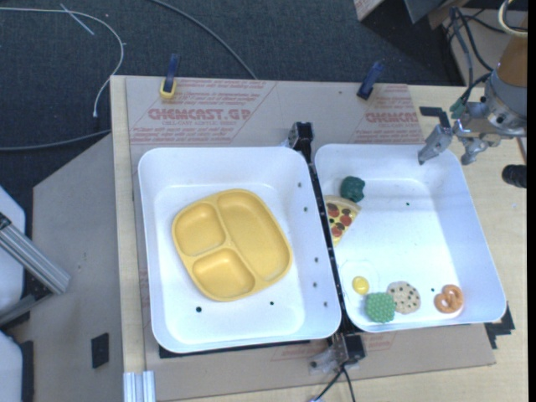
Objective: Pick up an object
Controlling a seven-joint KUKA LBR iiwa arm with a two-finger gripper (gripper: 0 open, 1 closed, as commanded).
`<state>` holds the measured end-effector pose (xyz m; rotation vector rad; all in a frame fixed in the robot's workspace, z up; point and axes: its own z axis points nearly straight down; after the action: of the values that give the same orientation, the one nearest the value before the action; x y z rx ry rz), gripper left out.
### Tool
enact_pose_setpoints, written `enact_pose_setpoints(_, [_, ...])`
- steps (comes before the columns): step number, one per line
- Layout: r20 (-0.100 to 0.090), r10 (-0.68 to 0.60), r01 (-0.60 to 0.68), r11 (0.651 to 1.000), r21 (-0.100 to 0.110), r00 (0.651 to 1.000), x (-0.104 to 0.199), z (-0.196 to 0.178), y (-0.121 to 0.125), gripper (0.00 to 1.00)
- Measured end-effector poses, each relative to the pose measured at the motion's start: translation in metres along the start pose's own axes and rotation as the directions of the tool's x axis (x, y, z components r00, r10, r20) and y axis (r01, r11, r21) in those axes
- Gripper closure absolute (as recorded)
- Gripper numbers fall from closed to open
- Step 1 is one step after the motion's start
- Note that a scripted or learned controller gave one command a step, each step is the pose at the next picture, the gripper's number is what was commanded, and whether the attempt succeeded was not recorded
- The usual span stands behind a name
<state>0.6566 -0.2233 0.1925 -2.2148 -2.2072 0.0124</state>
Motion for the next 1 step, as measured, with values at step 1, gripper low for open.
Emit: enact_pose_setpoints(1, [0.004, -0.004, 0.004, 1.000, -0.015, 1.000, 0.0008, -0.0101, 0.0034, 0.00])
